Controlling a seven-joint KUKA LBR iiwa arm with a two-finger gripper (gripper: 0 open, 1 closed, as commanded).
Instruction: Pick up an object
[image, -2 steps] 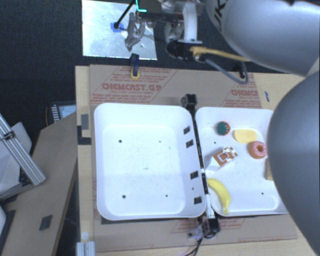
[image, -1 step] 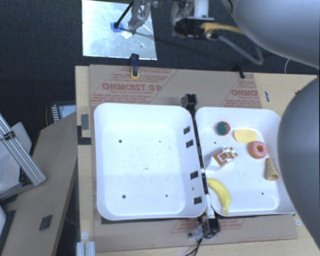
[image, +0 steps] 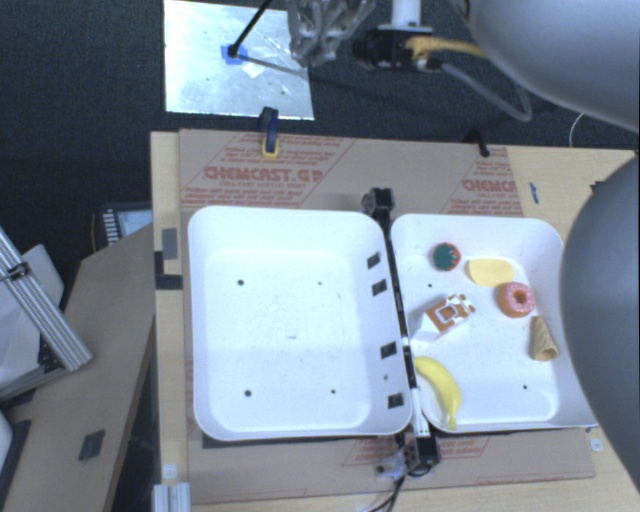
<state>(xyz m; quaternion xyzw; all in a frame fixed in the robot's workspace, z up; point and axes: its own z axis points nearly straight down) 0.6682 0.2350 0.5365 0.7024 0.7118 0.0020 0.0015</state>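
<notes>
My arm (image: 600, 300): blurred grey bulk, cut off by the right and top edges.
Right bin (image: 480, 410): its right rim hidden behind my arm.
My gripper (image: 322, 30): cropped at the top edge, too blurred to read.
Orange-and-white item (image: 450, 313): too small to identify.
</notes>
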